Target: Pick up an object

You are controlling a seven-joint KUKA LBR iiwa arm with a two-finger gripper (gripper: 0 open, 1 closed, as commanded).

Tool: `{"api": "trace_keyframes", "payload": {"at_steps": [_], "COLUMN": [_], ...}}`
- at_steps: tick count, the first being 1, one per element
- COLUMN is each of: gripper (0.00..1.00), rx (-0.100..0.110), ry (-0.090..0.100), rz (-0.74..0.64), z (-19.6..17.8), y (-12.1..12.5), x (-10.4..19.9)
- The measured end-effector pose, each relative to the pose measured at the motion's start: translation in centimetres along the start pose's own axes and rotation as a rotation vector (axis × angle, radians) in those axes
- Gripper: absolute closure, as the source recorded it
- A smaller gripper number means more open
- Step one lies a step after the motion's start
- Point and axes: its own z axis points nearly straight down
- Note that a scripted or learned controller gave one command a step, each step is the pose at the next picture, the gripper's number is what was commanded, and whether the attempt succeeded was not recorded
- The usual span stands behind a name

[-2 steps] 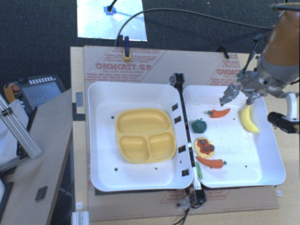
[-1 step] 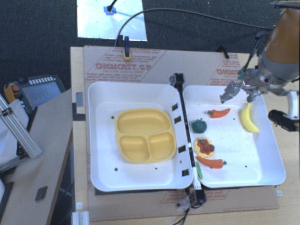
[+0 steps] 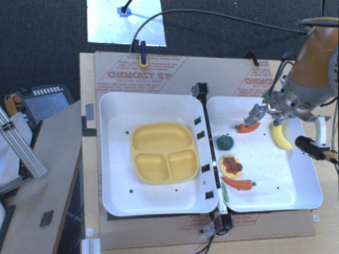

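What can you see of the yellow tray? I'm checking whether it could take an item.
The yellow tray is a rounded-corner rectangle, plastic by its look, with three compartments: one long one at the far side, two smaller ones nearer the camera. It lies flat, slightly rotated, about centred on the floor of the left bin. Nothing sits in its compartments. It stands apart from the bin walls, and the gripper is over the right bin.

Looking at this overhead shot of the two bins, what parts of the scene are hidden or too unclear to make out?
- Gripper, camera view: small and blurred over the orange carrot-like toy; contact between them is unreadable.
- Banana: its upper end is hidden behind the arm's wrist.
- Arm: cut off by the right edge.
- Round toy with red topping: too small to identify.
- Green piece by the divider: mostly hidden at the right bin edge.
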Motion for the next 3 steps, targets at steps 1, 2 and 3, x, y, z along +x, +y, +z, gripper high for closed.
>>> {"api": "trace_keyframes", "payload": {"at_steps": [1, 2, 3], "gripper": [0.00, 0.00, 1.00], "rx": [0.001, 0.000, -0.003], "ry": [0.000, 0.000, -0.001], "rz": [0.000, 0.000, 0.001], "z": [5.6, 9.7, 8.6], "y": [0.4, 0.8, 0.8], "x": [-0.8, -1.1, -1.1]}}
